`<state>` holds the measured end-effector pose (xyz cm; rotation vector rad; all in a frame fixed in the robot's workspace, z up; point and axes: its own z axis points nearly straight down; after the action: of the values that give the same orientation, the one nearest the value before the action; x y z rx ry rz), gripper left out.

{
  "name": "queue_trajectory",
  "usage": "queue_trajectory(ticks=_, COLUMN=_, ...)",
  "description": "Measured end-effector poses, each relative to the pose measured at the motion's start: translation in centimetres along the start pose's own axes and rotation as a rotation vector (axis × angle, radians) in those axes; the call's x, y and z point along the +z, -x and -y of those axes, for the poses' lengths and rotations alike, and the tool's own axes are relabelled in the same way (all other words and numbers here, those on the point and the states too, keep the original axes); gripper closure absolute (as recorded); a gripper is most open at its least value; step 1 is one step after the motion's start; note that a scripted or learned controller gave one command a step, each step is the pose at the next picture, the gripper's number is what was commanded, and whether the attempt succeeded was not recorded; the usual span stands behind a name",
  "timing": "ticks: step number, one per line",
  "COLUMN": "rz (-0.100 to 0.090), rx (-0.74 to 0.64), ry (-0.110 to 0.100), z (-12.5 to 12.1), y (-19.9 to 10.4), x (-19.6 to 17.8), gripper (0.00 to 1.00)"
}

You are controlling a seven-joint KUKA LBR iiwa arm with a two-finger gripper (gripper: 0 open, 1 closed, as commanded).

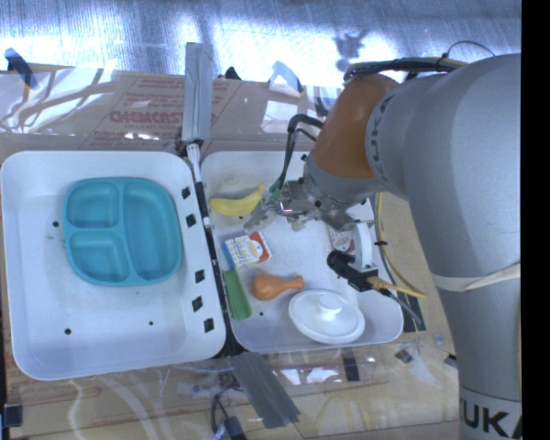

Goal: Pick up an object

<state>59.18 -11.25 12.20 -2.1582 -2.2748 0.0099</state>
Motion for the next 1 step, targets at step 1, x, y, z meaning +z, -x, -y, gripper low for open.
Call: queue_trajectory(ticks=1, rz=0.000, rx=-0.147, ry=0.004, z=-6.55, y=-1.32, x=3.14, gripper=0.00)
